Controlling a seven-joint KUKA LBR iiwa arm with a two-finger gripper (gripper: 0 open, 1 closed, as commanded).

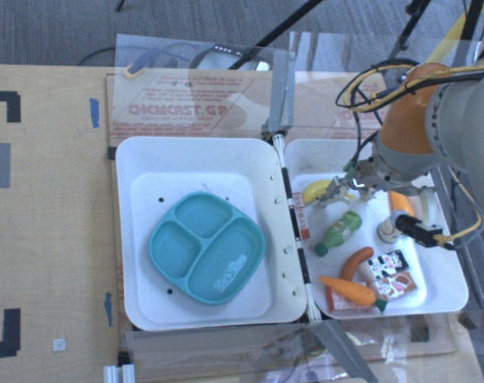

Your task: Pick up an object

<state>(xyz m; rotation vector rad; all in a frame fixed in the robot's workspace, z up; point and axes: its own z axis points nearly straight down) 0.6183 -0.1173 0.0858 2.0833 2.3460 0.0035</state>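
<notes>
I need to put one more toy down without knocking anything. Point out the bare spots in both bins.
Left bin: free white floor runs around the teal divided plate, widest along the back and left walls. Right bin: crowded. The banana, green bottle, sausage, carrot and cow-print carton fill it, with the gripper over the banana; only the back corner stays bare.
</notes>
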